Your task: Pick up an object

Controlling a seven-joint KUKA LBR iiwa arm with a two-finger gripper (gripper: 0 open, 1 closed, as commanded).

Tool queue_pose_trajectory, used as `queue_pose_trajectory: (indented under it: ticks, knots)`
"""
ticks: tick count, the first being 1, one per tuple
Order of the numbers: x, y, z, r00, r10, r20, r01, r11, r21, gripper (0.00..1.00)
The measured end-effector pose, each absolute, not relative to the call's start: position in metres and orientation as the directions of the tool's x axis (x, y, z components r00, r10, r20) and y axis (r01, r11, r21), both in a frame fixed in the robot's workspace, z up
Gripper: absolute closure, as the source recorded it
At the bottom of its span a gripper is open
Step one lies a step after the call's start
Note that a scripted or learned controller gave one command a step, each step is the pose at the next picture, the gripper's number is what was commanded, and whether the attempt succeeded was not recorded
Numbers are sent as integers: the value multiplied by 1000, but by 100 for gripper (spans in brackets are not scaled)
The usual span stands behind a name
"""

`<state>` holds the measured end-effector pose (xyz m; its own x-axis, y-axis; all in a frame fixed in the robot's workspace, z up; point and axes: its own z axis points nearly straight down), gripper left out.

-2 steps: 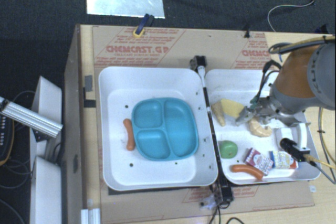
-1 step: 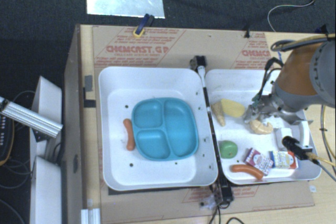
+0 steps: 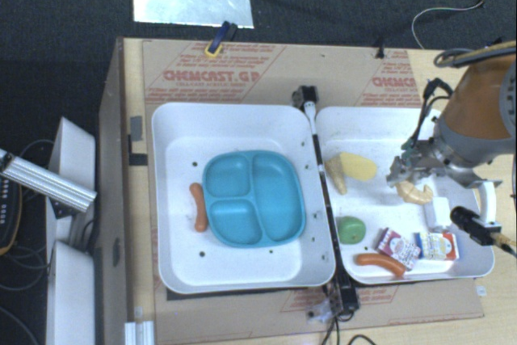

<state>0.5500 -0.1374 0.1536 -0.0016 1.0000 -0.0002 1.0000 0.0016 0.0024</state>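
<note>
Over the right bin (image 3: 367,121) I have my tool (image 3: 409,174) down low, near the bin's far right part, hanging from the grey wrist with the orange band above it. From this slanted view I cannot tell how wide the tool stands; the wrist body covers too much of it.

Directly under and just toward me from the tool lies a pale curved piece (image 3: 416,192), cream-coloured, like a crescent of toy food. It is the nearest thing to the tool, touching it or nearly so, and I judge it the likely target. Its long axis runs roughly left to right across the bin, bowed, with the ends curling up toward the tool. Whether it sits between the tool's tips I cannot say, so I do not count it as held.

Left of the tool, well inside the same bin, lie a yellow lump (image 3: 356,166) and a slim pale wedge (image 3: 334,175) by the dividing wall. Nearer the front edge are a green round piece (image 3: 351,229), an orange sausage (image 3: 380,262) and two small cartons (image 3: 418,246).

Across in the left bin (image 3: 174,198), a blue divided plate (image 3: 254,197) sits with another orange sausage (image 3: 198,207) just beside its left rim.

My judgement: the coming move turns on that crescent lying immediately below the tool, so a short straight descent should meet it across its narrow width.
</note>
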Motion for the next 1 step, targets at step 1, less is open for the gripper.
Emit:
queue_pose_trajectory:
  ticks: [1]
  knots:
    - [515,-125,218,-2,1000,-1,1000,2,3,100]
